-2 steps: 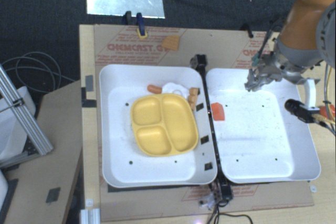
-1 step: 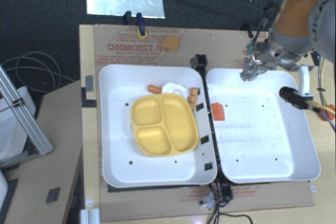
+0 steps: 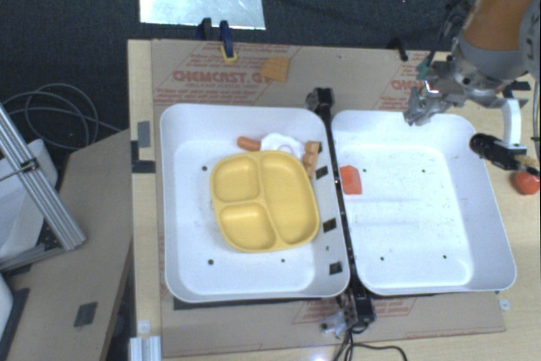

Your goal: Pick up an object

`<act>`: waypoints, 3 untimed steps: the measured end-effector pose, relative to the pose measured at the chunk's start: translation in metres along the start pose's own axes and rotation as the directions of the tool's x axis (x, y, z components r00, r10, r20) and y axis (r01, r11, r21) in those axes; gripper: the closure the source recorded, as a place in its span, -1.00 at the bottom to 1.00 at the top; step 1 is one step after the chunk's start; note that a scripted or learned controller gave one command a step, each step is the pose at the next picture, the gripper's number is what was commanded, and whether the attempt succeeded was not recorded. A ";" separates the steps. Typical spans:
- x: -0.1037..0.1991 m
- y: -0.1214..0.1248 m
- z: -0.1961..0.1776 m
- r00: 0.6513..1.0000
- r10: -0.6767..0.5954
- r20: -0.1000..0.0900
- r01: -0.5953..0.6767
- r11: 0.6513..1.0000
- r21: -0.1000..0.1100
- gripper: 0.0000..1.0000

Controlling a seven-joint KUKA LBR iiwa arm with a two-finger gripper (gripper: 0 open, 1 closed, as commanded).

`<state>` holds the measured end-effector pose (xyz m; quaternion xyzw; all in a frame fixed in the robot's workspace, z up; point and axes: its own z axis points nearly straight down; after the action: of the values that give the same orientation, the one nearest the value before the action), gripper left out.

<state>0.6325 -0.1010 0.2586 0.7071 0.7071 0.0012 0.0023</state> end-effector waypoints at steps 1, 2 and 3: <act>0.017 -0.025 -0.014 1.000 -0.005 -0.002 0.005 1.000 0.003 1.00; 0.016 -0.023 0.002 1.000 -0.003 -0.001 0.003 1.000 0.004 1.00; 0.015 0.006 0.028 1.000 -0.006 0.000 0.006 1.000 0.003 1.00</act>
<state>0.6390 -0.0858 0.2306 0.7050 0.7092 0.0003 0.0014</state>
